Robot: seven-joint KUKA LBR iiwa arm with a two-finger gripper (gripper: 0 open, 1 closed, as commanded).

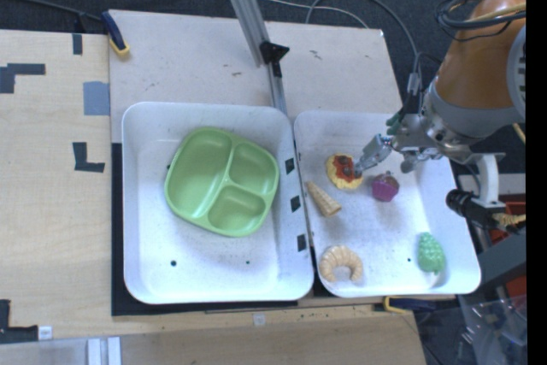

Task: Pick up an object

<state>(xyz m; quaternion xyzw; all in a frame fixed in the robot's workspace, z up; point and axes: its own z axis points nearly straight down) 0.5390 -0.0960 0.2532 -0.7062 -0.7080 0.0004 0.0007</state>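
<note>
In the right bin, the gripper hangs just above a small red and yellow toy; I cannot tell its state. Near it lie a purple fruit, a cone, a croissant and a green piece. The left bin holds a green divided plate.

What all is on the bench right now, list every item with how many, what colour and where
Left bin: one, white, on the bench's left half.
Right bin: one, white, beside the left bin.
Divided plate: one, light green, three compartments, in the left bin.
Pizza toy: one, yellow and red, upper left of the right bin.
Cone: one, tan, just below the pizza toy.
Purple fruit: one, purple, middle of the right bin.
Croissant: one, pale orange, lower left of the right bin.
Green toy: one, green, lower right of the right bin.
Gripper: one, grey, over the pizza toy's right edge.
</note>
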